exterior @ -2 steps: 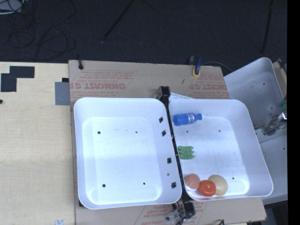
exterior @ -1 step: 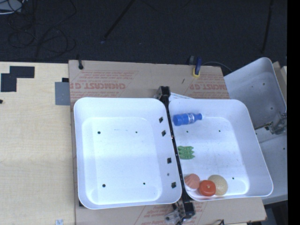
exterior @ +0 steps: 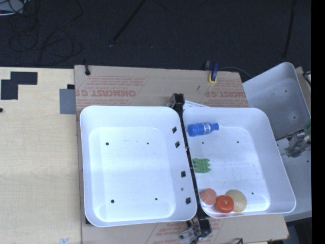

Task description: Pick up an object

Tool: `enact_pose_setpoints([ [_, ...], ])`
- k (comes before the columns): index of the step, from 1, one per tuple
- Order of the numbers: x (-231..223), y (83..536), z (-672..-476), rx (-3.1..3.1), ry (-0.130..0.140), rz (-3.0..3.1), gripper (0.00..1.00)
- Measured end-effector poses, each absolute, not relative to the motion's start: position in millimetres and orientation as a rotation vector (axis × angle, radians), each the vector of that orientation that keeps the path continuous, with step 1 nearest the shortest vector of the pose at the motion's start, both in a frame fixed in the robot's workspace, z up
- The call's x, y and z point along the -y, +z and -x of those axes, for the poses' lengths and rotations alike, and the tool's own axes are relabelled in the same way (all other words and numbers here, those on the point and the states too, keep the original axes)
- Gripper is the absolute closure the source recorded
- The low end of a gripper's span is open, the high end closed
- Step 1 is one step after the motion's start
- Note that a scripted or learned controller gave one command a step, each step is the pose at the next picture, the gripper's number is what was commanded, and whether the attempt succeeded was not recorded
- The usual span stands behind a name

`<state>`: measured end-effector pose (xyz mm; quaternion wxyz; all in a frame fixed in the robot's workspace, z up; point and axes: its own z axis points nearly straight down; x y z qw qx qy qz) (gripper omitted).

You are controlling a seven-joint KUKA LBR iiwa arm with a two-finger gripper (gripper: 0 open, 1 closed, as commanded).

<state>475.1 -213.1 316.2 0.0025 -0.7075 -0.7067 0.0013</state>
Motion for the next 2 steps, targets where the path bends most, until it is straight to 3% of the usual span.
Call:
enact_pose_setpoints([
  [2, 213.9, 376.5, -475.9, 2.224, 0.0, 2.221, 1.0],
])
